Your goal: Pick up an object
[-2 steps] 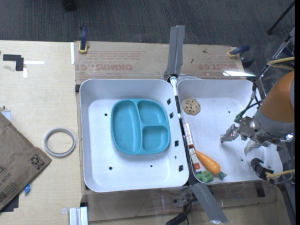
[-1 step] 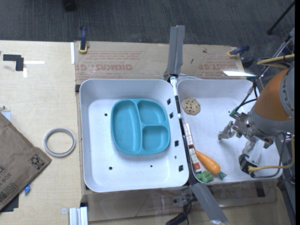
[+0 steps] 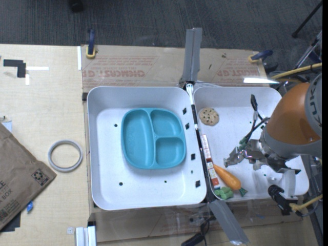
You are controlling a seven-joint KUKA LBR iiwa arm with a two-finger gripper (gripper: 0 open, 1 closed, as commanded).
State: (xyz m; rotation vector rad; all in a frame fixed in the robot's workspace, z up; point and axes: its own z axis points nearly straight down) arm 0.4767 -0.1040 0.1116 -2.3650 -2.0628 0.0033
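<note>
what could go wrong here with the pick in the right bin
1. The carrot lies tight against the right bin's left wall, beside a long packet, so the claw may snag the wall or catch both.
2. The cookie lies flat, so it may slip out.
3. The arm's cables hang over the bin and could brush items.

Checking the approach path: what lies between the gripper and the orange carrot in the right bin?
In the camera view, only bare white bin floor separates the gripper from the orange toy carrot just below-left of it.
</note>
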